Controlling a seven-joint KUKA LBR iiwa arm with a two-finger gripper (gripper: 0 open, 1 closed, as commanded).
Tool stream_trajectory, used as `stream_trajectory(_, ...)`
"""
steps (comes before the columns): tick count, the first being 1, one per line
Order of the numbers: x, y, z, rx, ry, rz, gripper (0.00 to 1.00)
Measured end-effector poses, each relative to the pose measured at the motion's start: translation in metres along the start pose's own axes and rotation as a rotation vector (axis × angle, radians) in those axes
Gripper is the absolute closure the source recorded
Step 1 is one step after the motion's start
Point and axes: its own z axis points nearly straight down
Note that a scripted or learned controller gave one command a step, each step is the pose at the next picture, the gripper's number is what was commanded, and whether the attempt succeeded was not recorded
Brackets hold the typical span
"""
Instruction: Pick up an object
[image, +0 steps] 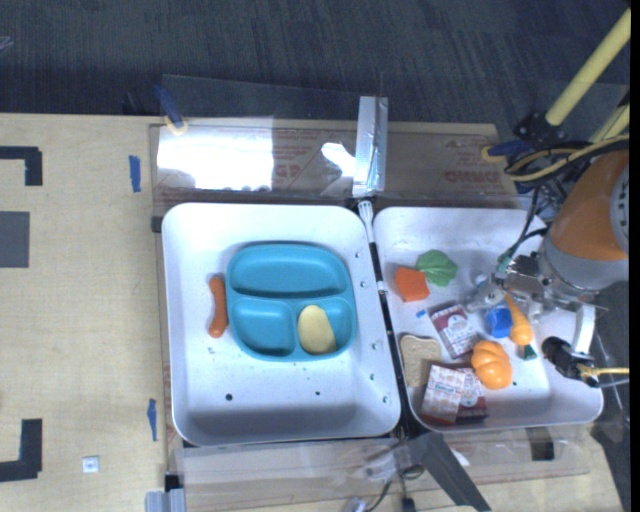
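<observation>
Camera view: gripper (500, 283) down inside the right bin (575, 405), fingers hidden in clutter (open or closed, cannot tell). Just beside it, a blue object (498, 322) and a small orange carrot (520, 327). Nearer the bin's front wall, an orange fruit (491, 363) and a printed packet (452, 392). Toward its left wall, a green leaf (436, 266) and an orange block (411, 284).
</observation>
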Motion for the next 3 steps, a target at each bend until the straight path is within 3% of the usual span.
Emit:
stream_trajectory(1, 0.0, 0.001, -0.011, -0.004, 0.0, 0.002, 1.0)
stream_trajectory(2, 0.067, 0.088, -0.059, 0.002, 0.002, -0.035, 1.0)
stream_trajectory(3, 0.066, 0.087, -0.058, 0.004, 0.0, -0.033, 0.0)
